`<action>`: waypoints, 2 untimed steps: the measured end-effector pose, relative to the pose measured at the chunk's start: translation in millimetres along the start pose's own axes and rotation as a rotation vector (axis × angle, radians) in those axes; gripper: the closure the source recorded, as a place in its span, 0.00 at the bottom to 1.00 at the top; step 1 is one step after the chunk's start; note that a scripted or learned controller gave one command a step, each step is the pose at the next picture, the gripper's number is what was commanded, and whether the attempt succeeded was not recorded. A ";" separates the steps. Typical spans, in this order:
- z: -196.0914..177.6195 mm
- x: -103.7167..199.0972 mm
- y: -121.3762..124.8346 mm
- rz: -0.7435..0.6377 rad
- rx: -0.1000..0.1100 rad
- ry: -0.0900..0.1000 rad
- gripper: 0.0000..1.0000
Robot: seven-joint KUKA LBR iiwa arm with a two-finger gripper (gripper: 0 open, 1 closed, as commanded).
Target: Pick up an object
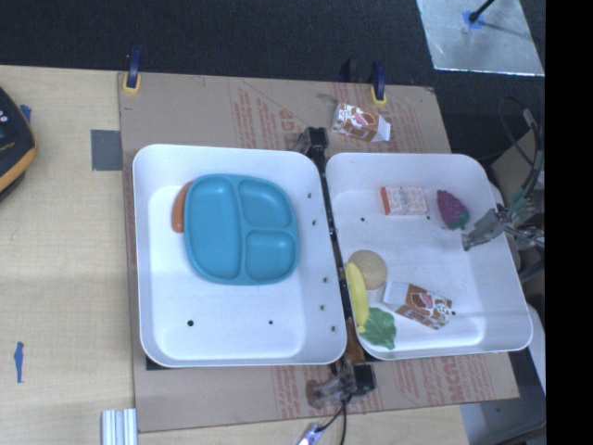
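Observation:
The right bin (482, 336) holds a small orange-and-white box (405, 200), a purple toy (452, 209), a tan round piece (369, 268), a yellow banana (356, 290), a green leafy toy (378, 328) and a brown-and-white packet (422, 306). My gripper (485, 230) pokes in at the right bin's right rim, just below and right of the purple toy. I see nothing held in it.
The left bin (167, 323) holds a blue divided plate (243, 227) with an orange thing (177, 209) tucked under its left edge. A snack packet (360, 123) lies on the cardboard behind the bins. A yellow-and-black device (13, 146) sits at far left.

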State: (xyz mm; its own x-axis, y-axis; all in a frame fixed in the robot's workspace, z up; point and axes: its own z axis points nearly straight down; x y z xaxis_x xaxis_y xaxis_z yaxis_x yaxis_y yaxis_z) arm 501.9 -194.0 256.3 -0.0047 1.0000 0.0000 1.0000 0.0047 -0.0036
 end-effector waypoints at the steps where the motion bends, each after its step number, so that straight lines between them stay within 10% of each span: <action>1: 64.0 -17.3 92.6 -0.003 0.001 -0.002 0.00; 2: 164.5 -17.3 115.6 -0.004 0.002 0.000 0.00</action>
State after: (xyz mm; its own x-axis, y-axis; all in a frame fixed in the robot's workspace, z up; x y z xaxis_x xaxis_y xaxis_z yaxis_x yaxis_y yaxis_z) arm 616.9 -210.7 91.4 -0.0082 1.0000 -0.0003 1.0000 0.0082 -0.0057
